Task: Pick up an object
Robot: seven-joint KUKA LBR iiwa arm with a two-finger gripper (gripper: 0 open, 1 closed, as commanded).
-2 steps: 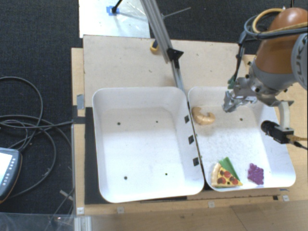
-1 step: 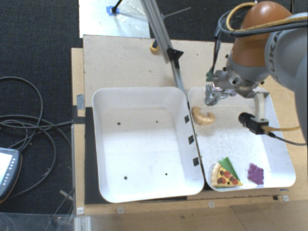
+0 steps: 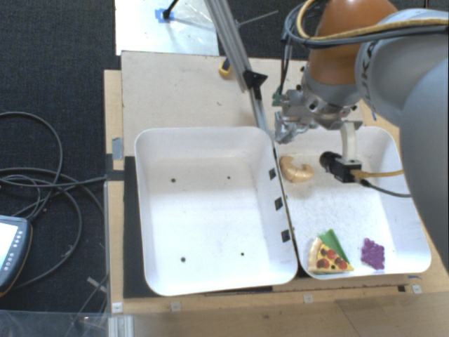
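From the camera view above the surface (image 3: 182, 90), two shallow white bins sit side by side. The left bin (image 3: 151, 209) and the right bin (image 3: 414, 251) meet along a shared edge marked with small dark tabs.

The grey arm (image 3: 407, 69) reaches in from the right, its orange band (image 3: 347, 27) sitting above the wrist, with yellow and black cables looping around it. The claw (image 3: 284, 128) hangs over the far left corner of the right bin, close to the dividing wall. It is seen from above and partly masked by the wrist hardware, so I cannot tell whether it is released or clenched; nothing is visibly between its tips.

Just below the claw lies a tan croissant (image 3: 296, 169), resting on the bin floor near the dividing wall, apparently apart from the claw. To its right, a black fitting (image 3: 339, 166) on a yellow cable hangs over the bin.

In the near part of the right bin, a pizza slice (image 3: 328, 255) lies beside a green wedge (image 3: 332, 241). A purple bunch of grapes (image 3: 372, 253) sits just to the right of them.

A slanted grey pole (image 3: 231, 37) crosses the surface behind the bins.
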